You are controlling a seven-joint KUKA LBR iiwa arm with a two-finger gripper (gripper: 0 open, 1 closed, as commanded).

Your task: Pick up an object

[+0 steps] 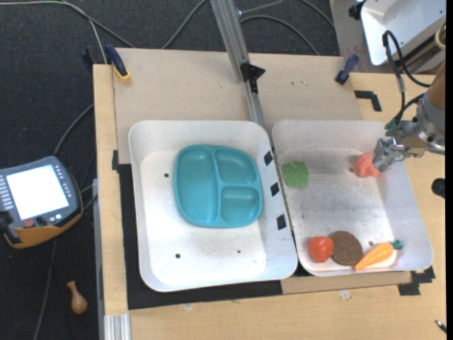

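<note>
Scuffed white bin (333,211) — lumpy salmon-pink piece (364,166), jaws (386,152) beside it

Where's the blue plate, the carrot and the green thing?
blue plate (216,186): camera view, on its big left compartment.
carrot (375,256): camera view, on its orange body.
green thing (295,174): camera view, on its middle.

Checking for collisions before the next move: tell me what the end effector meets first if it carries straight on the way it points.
Most likely the small salmon-pink toy lying right at the end effector tip in the right white bin; depth is uncertain from this slanted view.
</note>
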